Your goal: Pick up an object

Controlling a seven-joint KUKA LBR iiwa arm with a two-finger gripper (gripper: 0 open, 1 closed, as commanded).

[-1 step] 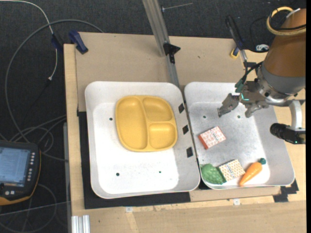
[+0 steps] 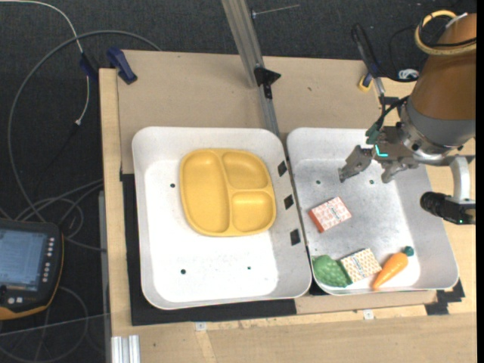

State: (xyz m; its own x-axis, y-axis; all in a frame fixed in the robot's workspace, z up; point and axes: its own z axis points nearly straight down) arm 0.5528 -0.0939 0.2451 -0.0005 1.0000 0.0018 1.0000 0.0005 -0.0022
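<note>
My gripper (image 2: pixel 370 169) hangs open over the upper part of the right bin (image 2: pixel 431 233), with nothing between its fingers. Below and to its left lies a red and white patterned box (image 2: pixel 330 214) on the bin floor. Along the bin's near edge sit a green leafy toy (image 2: pixel 330 271), a small yellow checkered box (image 2: pixel 360 264) and an orange carrot (image 2: pixel 390 269) with a green top. All of these are apart from the gripper.
The left bin (image 2: pixel 159 225) holds a yellow three-compartment plate (image 2: pixel 227 190). A metal pole (image 2: pixel 242 29) rises from behind the gap between the bins. A tablet (image 2: pixel 26 267) and cables lie on the floor to the left.
</note>
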